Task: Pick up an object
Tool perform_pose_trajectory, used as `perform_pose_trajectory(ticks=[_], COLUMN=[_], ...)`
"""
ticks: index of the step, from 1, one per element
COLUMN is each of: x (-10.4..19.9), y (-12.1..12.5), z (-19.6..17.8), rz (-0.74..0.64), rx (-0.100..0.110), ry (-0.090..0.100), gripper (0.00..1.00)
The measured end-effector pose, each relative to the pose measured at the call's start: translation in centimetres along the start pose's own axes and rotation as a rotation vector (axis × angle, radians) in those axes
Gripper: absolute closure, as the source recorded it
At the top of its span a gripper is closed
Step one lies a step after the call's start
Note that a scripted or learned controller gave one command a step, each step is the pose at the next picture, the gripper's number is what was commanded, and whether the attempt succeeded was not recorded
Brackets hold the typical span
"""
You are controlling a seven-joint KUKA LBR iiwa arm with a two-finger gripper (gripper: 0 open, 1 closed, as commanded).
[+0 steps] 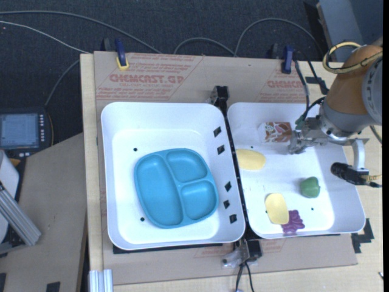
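The right bin [340, 221] holds a brown and white packet [276, 131] at the back, a pale yellow oval piece [250, 159] near the left wall, a green round object [310, 187], a yellow piece [276, 207] and a purple piece [294, 221] at the front. My gripper [299, 145] hangs low over the back of this bin, just right of the packet and touching or nearly touching its edge. Nothing shows between its fingertips.
The left bin [115, 132] holds a blue three-compartment tray [175, 186]. A divider with black clips [230, 163] runs between the bins. The grey arm with its orange band [349, 90] comes in over the right bin's back right corner. Cables lie behind the bench.
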State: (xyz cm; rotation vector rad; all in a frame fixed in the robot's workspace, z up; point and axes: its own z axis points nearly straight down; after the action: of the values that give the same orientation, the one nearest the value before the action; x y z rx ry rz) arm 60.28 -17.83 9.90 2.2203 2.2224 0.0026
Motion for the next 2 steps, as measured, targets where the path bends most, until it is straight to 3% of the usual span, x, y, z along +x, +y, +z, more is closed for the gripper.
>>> perform_pose_trajectory(ticks=[2], x=[0.5], y=[0.6], z=[-9.9], rz=[-0.002], rx=[-0.006], ry=[-0.002], gripper=[1.0])
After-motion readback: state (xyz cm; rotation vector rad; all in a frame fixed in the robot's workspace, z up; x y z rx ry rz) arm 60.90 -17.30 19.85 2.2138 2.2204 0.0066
